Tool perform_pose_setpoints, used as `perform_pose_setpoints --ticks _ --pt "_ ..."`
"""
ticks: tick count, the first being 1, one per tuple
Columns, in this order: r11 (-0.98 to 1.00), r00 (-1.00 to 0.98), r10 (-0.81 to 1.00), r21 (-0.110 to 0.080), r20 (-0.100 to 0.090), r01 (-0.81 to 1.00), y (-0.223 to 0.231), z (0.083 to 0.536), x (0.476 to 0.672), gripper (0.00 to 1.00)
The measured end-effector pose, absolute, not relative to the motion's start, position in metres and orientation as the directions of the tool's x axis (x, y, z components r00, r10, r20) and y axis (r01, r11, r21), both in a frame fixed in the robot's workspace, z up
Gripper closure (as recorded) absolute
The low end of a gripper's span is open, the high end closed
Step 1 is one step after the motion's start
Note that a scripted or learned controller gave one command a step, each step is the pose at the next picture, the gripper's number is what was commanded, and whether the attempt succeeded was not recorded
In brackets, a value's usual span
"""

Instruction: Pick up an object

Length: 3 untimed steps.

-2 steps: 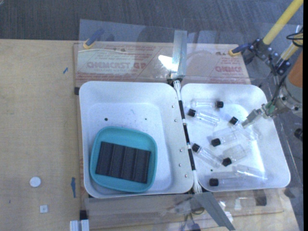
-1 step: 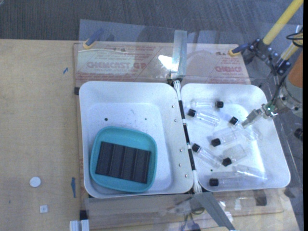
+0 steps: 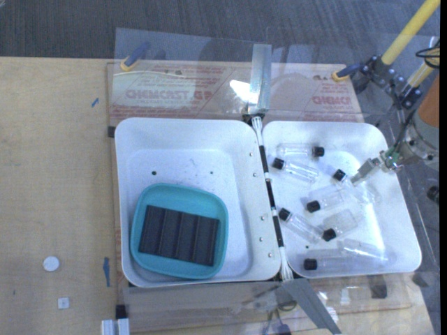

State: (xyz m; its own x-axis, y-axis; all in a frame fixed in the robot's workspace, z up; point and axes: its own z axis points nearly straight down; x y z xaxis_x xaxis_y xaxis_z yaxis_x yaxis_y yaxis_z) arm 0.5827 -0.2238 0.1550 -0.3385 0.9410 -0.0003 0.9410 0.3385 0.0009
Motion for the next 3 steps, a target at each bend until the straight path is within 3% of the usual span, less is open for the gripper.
perform_pose_setpoints --ticks 1,2,3 --pt "0.404 -0.404 0.915 0.001 0.000 0.915 -0.217 0.118 0.598 0.00" --pt "0.437 -0.437 0.899 0.007 0.002 0.899 -0.218 0.088 0.590 0.00" --pt "0.474 -0.474 0.881 0.006 -0.005 0.881 -0.208 0.087 0.620 0.00"
